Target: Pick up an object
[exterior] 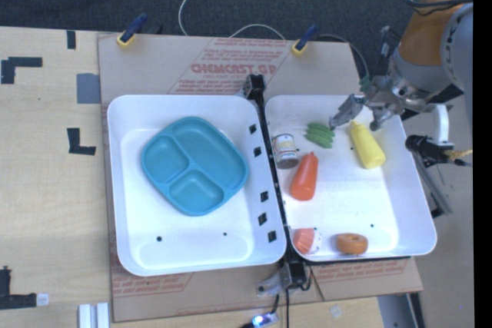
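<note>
Hand (363, 115) spread above yellow bottle (367, 145), cardboard (231, 67) (red "CHEMCAST" print) beneath bins

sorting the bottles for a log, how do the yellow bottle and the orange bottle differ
The yellow bottle is yellow and lies near the right bin's far edge, just under the gripper; the orange bottle is orange-red and lies nearer the divider, beside a small can. The yellow one's tip points up-left, the orange one's up-right. Both lie flat in the right bin.
</note>
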Controlling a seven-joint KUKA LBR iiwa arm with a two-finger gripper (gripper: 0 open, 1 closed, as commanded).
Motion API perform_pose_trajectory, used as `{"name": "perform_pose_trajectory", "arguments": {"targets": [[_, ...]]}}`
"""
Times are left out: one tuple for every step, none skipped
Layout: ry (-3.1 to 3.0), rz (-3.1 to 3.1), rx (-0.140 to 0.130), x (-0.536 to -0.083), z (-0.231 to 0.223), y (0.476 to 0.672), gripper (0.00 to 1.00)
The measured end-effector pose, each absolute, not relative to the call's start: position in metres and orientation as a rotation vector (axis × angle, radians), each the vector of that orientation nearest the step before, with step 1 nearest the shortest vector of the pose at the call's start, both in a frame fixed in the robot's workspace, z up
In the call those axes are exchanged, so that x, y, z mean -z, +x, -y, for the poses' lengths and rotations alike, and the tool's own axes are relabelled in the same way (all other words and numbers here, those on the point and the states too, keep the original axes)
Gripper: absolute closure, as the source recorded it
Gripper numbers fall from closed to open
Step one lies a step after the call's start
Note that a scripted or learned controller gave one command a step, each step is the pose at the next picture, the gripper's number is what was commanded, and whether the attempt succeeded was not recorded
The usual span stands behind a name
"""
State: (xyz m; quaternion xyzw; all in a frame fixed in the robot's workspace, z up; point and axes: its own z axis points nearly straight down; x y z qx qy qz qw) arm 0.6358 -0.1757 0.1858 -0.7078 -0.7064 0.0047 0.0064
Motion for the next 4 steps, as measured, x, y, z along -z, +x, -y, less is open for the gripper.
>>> {"name": "perform_pose_trajectory", "arguments": {"targets": [[-2.219, 2.222, -0.002, -0.195, 0.175, 0.639, 0.0], [-2.217, 2.221, -0.006, -0.141, 0.181, 0.647, 0.0], [-2.216, 2.221, -0.006, -0.087, 0.179, 0.645, 0.0], [-2.211, 2.222, -0.01, -0.099, 0.179, 0.645, 1.0]]}}
